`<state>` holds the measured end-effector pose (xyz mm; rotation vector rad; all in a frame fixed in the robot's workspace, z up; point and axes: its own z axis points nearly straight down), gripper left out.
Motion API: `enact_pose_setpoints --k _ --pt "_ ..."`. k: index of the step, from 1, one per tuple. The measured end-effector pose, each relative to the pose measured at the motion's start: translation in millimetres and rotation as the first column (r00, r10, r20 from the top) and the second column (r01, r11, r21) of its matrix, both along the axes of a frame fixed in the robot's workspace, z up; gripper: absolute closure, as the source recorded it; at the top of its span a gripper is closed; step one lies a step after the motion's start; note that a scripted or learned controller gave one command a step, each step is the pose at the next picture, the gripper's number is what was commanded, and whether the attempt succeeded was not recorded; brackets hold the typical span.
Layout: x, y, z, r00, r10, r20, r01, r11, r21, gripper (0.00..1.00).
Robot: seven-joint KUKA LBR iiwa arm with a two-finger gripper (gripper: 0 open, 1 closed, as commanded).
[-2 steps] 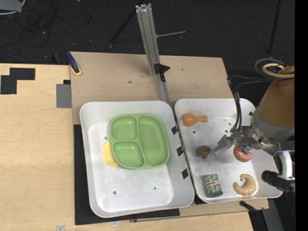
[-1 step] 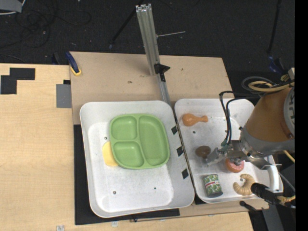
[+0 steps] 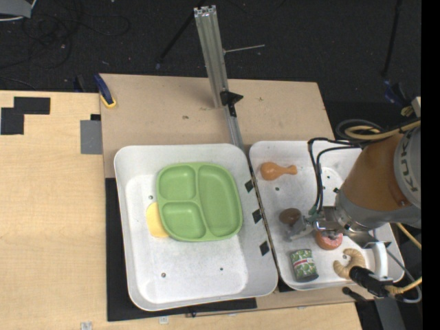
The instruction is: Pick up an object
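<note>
Brown round object [image 3: 289, 216], likeliest target, lies mid right bin [image 3: 265, 253] touching the end effector [image 3: 300, 228], whose finger state I cannot tell from the camera view. A closing grasp could skid off its curved top or nudge the red-rimmed piece [image 3: 329, 240] just beside. Counted: one orange gourd-shaped toy [image 3: 275, 171], one green can [image 3: 303, 264], one tan curved piece [image 3: 349, 260], one green divided plate [image 3: 200, 202], one yellow item [image 3: 155, 221], two bins.

Wooden bench [image 3: 275, 112], two white bins [image 3: 130, 205]

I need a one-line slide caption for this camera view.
Arm's pincer low in the right bin among small objects; green divided tray in the left bin.
</note>
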<state>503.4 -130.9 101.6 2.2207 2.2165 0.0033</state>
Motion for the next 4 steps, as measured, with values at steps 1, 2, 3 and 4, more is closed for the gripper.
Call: enact_pose_setpoints --k 1,2,3,4 --pt "0.2 -3.5 9.9 1.0 -0.006 0.003 0.006 1.0 -0.006 1.0" --pt "6.6 -8.0 70.8 1.0 0.003 -0.001 -0.003 1.0 0.001 1.0" --pt "7.8 -8.7 123.6 1.0 0.003 -0.001 -0.003 1.0 0.001 1.0" --pt "8.0 -9.4 131.3 1.0 0.003 -0.005 -0.003 1.0 0.002 1.0"
